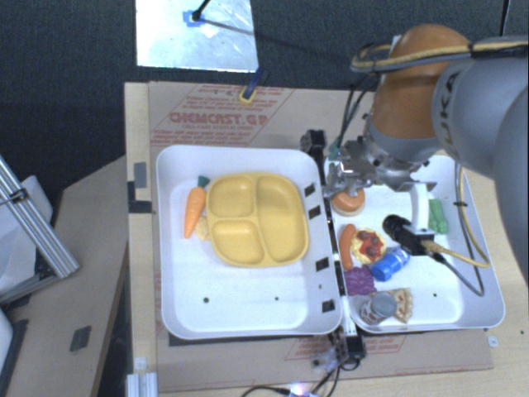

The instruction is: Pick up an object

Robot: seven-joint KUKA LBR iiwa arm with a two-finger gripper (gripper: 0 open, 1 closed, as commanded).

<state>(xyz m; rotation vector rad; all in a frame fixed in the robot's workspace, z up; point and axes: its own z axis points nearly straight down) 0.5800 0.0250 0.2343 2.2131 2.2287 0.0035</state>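
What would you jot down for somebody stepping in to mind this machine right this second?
Gripper: low over the upper left corner of the right bin, right above a small orange round toy. I cannot tell whether it has hold of it.
Also in the right bin: sausage, blue bottle, can, green piece.
Left bin: yellow divided plate, carrot beside it.
Done: nothing visibly lifted.
Left: grip one object and raise it.

Grey arm [483, 98] from the right, gripper [343, 182] pointing down.
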